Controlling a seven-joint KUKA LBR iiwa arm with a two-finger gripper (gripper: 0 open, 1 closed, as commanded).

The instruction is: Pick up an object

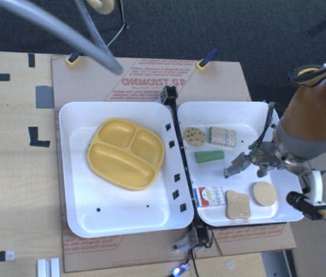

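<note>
1. Cardboard sheet (151, 82) under the bins carries red print; reads roughly "CHEMCAST G.P.", with the end blocked by the black clip at the bin junction. Further faint red print along the bottom edge is too small to read.
2. Left bin (73, 154): one yellow divided plate (126, 153), three compartments, lying tilted toward the divider.
3. Right bin (249, 111), far row: speckled cookie (194, 135) beside the divider, then a patterned packet (223, 136) just right of it. Green block (209, 155) sits just below both.
4. Right bin, near row: small red-and-white carton (210, 196) by the divider (label unreadable), a bread slice (238, 205), and a round tan biscuit (264, 193).
5. Gripper (235, 167) is mid-bin, pointing left, between the green block and the biscuit. Fingers look slightly apart with nothing between them; small and dark, so not certain.
6. Arm (304, 120) is cut off at the right.
</note>
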